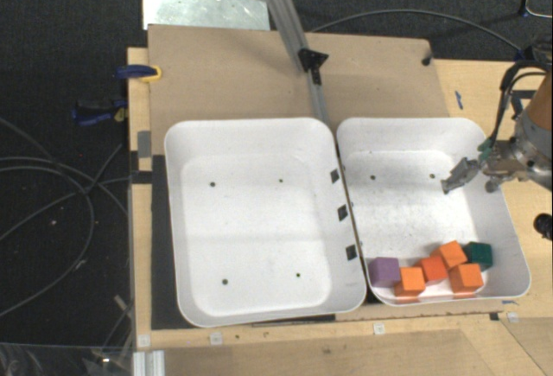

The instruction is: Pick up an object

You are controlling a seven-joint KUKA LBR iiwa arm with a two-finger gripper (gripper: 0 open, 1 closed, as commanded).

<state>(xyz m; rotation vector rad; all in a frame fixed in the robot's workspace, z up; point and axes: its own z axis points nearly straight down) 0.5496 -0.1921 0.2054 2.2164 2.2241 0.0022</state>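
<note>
Right bin [406, 141] in play, with every candidate crowded into its near right corner: a purple block [384, 270] at the left end of the cluster, four orange blocks [452, 254] bunched in the middle, a dark green block [480, 255] at the right, hard against the bin wall. Left bin [251, 219] beside it, bare white floor.

Gripper [456, 177] poised over the far right part of the right bin, well apart from the cluster, tip angled down and left. Nothing between the fingers, nothing touched. Open or closed? Impossible to tell from up here; too small and too blurred at the tip.

Best approach, judged from the layout: travel toward the near edge, line up over a block with free sides. Purple looks the kindest target, exposed on its left and only lightly crowded on its right. Orange ones packed tight, little room for a finger to slip in. Green pinned by the wall, awkward. Straight descent, jaws spread across two clear faces, close only once low around the block. Risk: nudging neighbours and skewing the pick.
</note>
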